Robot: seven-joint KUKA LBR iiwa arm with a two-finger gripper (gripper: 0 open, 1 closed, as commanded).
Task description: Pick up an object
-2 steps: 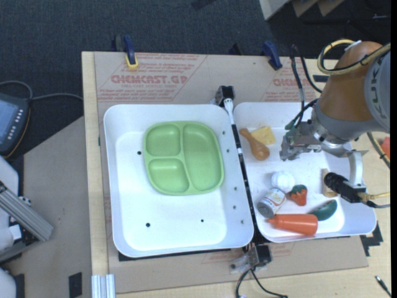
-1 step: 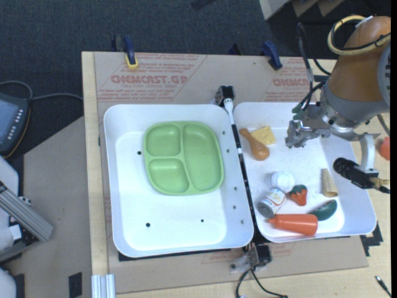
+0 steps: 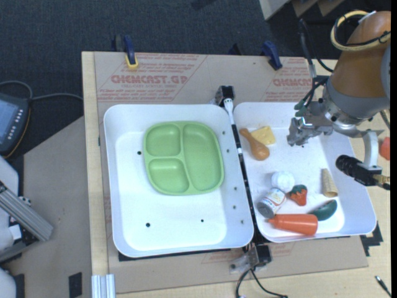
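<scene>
The right bin (image 3: pixel 355 198) holds several small items: an orange drumstick-shaped piece (image 3: pixel 255 144) beside a yellow wedge (image 3: pixel 266 134) at the upper left, a white ball (image 3: pixel 283 180), a small can (image 3: pixel 270 202), a strawberry (image 3: pixel 299 194), an orange carrot (image 3: pixel 295 223), a dark green piece (image 3: pixel 325 210) and a tan roll (image 3: pixel 328 182). My gripper (image 3: pixel 299 135) hangs over the upper middle of the right bin, to the right of the yellow wedge, with nothing visible between its fingers.
The left bin (image 3: pixel 124 185) holds a green divided plate (image 3: pixel 183 157). A black divider strip (image 3: pixel 239 160) runs between the bins. A black fixture (image 3: pixel 356 168) juts in at the right bin's right side. Cardboard (image 3: pixel 186 73) lies under both bins.
</scene>
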